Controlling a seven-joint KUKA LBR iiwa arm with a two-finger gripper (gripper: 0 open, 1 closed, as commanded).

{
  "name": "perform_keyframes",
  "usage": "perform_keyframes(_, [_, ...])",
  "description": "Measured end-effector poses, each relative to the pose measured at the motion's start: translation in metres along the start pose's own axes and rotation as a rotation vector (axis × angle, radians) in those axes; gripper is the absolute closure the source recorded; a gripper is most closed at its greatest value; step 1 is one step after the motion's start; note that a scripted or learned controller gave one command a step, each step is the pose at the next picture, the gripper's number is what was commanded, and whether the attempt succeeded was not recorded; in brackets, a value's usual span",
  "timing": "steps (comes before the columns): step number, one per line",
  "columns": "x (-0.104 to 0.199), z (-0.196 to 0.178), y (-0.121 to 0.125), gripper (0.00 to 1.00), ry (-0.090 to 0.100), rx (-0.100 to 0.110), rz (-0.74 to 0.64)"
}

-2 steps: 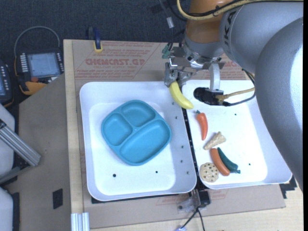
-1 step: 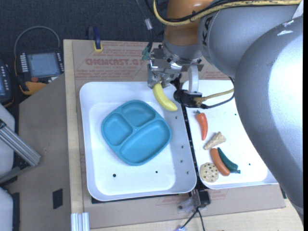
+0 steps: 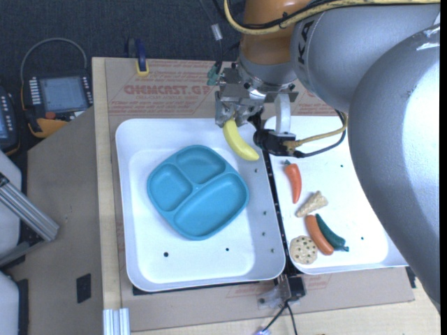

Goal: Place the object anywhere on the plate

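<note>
Banana hangs tilted from my hand, its upper tip clamped between my fingers, above the left bin's back right corner. Blue divided plate lies just below-left of it. Right bin carries five toy foods.

arm: grey, bulky | orange wrist band | black and yellow cables

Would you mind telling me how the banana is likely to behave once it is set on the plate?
The banana looks stiff and glossy, so probably slippery. Its curved shape might rock or roll on the blue plate, though the raised dividers could stop it.
</note>
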State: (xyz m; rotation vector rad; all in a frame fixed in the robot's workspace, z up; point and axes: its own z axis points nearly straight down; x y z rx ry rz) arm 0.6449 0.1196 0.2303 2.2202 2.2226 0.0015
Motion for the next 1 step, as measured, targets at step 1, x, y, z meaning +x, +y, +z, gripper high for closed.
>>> perform_keyframes(1, [-0.0002, 0.0009, 0.0, 0.0, 0.0, 0.001, 0.0])
